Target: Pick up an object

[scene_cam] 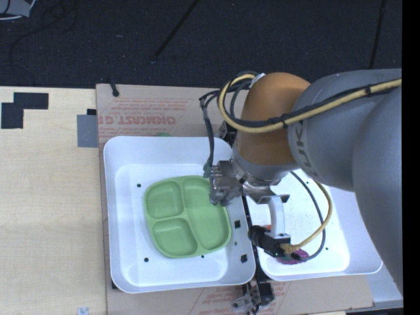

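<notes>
Even overhead light, bright white bins [125,176], dark background, slightly soft focus.

The left bin [125,176] serves as landmark. A divided tray [184,218] lies inside it, toward its right wall. The tool [220,190] sits over the tray's right edge, at the bin's right side. The right bin [341,258] stands directly right of the left bin, touching it. Both rest on a cardboard sheet [151,113] extending behind the left bin, on the table [46,209] spreading left.
</notes>
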`<move>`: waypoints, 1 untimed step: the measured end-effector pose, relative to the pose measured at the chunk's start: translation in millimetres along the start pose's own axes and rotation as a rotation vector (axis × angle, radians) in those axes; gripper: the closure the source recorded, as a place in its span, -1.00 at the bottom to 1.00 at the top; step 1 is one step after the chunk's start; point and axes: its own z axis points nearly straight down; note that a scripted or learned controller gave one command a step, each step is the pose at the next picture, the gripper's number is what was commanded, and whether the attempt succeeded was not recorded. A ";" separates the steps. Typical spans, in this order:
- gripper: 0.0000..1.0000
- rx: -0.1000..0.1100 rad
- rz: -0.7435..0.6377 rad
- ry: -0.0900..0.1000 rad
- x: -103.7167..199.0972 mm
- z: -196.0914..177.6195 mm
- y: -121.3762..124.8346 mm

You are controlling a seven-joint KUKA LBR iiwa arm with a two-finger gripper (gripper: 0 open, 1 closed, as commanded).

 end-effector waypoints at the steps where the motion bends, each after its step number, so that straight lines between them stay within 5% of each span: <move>1: -1.00 -0.002 0.004 -0.002 -2.5 -0.3 0.8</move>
